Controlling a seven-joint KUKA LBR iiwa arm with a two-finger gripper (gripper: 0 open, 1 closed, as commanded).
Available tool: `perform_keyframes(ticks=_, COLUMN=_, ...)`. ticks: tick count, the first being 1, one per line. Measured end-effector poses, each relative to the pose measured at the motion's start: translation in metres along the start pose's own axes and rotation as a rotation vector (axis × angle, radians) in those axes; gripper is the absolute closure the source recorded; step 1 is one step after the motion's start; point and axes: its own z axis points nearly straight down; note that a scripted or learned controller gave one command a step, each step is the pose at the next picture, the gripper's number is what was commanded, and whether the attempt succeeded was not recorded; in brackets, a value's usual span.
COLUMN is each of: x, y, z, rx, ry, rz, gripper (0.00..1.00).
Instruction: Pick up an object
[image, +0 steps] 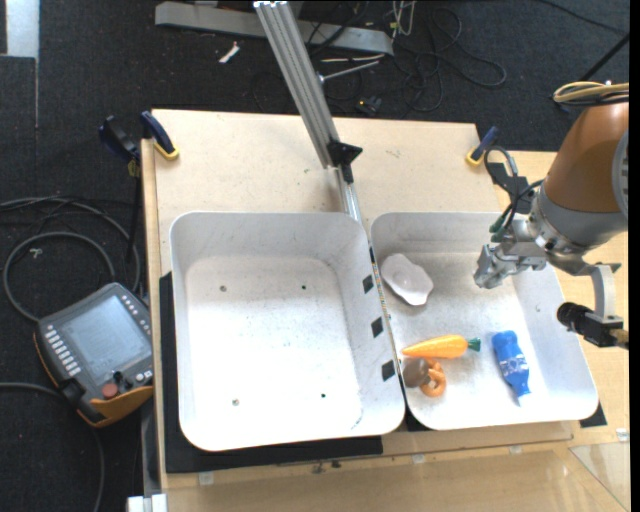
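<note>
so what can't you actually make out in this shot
- Gripper, camera view: small and seen from above against the right bin; whether its fingers are open or shut is unclear.
- Arm: cut off by the right edge above the orange band.
- Small brown and orange thing under the toy carrot: too small to identify.
- Blue object: too blurred to name.

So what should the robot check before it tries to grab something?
1. Things to grab in the right bin: ok. A white lump, a carrot, an orange ring and a blue tube lie there.
2. Gripper over that bin: ok, near its back right part.
3. Gripper above an object: not ok. It hangs over bare floor, between the lump and the tube.
4. Gripper state: cannot tell.
5. Room around the tube: ok, it lies apart from the rest.
6. Room around the carrot: not ok, the ring lies right beside it.
</note>
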Motion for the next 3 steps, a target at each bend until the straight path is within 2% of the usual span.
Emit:
perform_keyframes(ticks=2, x=0.100, y=-0.003, z=0.002, rx=0.006, ry=0.003, rz=-0.005, gripper=1.00)
perform_keyframes(ticks=3, x=0.162, y=-0.006, z=-0.006, rx=0.005, ry=0.004, rz=-0.006, gripper=1.00)
